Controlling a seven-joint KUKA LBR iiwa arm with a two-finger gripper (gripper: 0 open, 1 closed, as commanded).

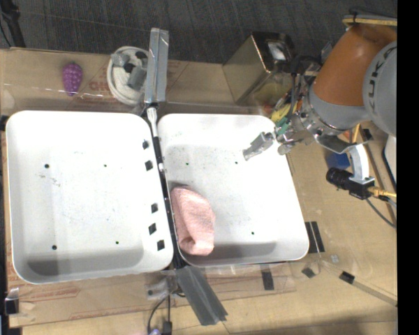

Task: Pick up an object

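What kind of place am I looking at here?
Probably a robotics lab test bench: a grey and orange robot arm reaches over two white bins, one holding a pink cloth, amid loose cables.

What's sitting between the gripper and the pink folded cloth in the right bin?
Nothing: in the camera view, just bare speckled white floor of the right bin separates the gripper from the pink folded cloth by the divider.

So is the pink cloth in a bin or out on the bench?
In. The pink cloth lies bunched inside the right bin, against its left wall.
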